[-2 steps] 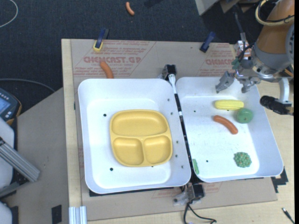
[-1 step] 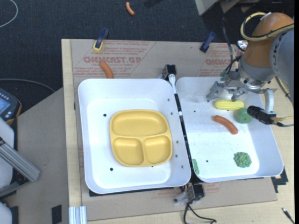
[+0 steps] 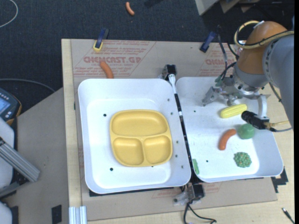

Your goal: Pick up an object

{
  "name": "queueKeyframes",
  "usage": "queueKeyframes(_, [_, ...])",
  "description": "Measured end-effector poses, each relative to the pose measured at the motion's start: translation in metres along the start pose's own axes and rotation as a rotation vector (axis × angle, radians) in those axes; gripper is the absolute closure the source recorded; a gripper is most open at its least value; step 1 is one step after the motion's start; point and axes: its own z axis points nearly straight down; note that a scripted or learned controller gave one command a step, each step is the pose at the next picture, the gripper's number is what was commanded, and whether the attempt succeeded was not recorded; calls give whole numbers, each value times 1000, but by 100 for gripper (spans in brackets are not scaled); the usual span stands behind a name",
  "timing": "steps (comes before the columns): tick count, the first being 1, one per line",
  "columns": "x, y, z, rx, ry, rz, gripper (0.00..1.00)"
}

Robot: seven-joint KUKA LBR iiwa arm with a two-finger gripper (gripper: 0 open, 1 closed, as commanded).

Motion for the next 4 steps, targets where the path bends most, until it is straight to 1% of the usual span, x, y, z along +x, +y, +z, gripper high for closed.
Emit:
queueKeyframes(1, [0,1,-13,-5,-1,0,100])
queueKeyframes(2, [-1,-1,-78,-14,-4,2,100])
queueKeyframes(3, [-9,7,-131,-13,-4,1,100])
queueKeyframes(4, [-9,8,-143,-10,-3,1,100])
